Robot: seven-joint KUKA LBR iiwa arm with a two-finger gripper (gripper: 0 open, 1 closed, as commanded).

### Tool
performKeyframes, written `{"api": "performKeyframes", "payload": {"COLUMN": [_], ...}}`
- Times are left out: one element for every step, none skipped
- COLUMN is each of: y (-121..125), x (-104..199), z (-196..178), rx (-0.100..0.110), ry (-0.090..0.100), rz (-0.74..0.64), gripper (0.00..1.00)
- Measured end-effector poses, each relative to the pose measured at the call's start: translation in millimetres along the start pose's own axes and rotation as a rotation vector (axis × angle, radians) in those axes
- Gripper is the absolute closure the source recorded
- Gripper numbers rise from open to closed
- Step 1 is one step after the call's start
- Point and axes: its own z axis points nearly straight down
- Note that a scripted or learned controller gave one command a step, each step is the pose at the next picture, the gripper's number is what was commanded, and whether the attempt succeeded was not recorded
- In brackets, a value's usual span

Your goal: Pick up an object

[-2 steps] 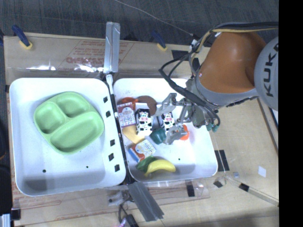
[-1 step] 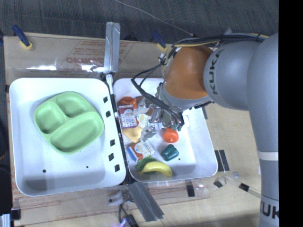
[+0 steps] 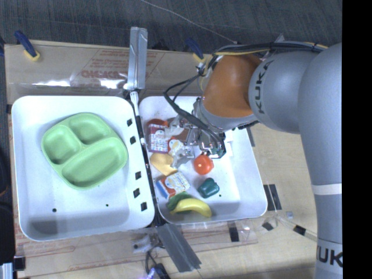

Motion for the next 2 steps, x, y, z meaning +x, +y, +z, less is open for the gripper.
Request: {"api": "performKeyframes", "payload": {"y": [-65,-3], "x": [33,61], "z": [4,4], "rx": [0.006,0.006], "ry": [0.001,0.000], "rz": [-0.066,-0.056], "gripper": [0.00,0.00]}}
